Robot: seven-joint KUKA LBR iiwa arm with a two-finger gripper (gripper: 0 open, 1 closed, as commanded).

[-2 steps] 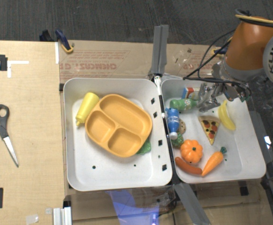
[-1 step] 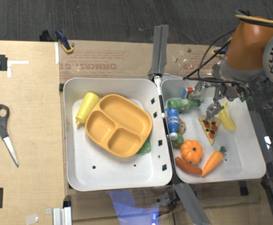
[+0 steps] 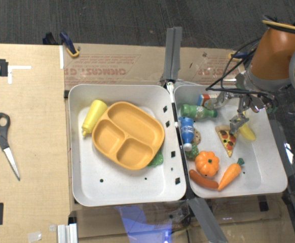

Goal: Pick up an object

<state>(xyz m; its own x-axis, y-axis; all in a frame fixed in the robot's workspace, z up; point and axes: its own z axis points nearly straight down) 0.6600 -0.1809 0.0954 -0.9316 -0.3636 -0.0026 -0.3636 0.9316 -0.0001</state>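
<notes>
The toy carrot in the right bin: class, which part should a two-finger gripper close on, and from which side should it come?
Probably the carrot is best gripped across the thick middle of its orange body, coming from above. It lies flat and slanted, green top toward the bin wall, tip by the sausage. Closing across its width, not its length, looks safest; the pumpkin crowds the left side.

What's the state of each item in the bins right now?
yellow bottle: lying on its side, left bin
divided plate: upright, tilted over a green item
green bottle: lying down, right bin
blue bottle: lying down
pumpkin: upright
carrot: lying flat
pizza slice: flat
gripper: over the right bin above the pizza slice, nothing visibly held
</notes>
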